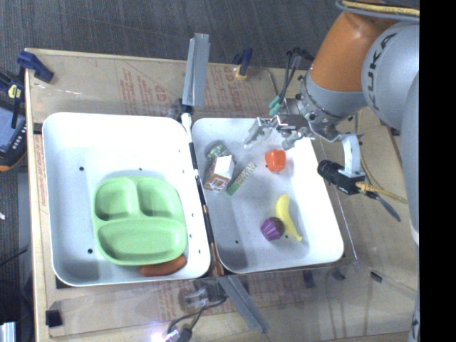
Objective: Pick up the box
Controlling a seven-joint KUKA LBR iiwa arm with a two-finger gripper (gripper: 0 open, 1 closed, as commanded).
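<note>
Jaws (pixel 274 130) spread, holding nothing, hovering at right bin's (pixel 324 251) far edge; well apart from box (pixel 219 174) leaning by the divider, probably awaiting approach.

The arm (pixel 370 48) is cut off by the picture's top and right edges. The gripper (pixel 274 130), over the right bin's far edge, is too small and blurred to read. At the left bin's near edge, the green divided plate (pixel 140 219) hides most of a reddish sausage (pixel 162 266).
</note>
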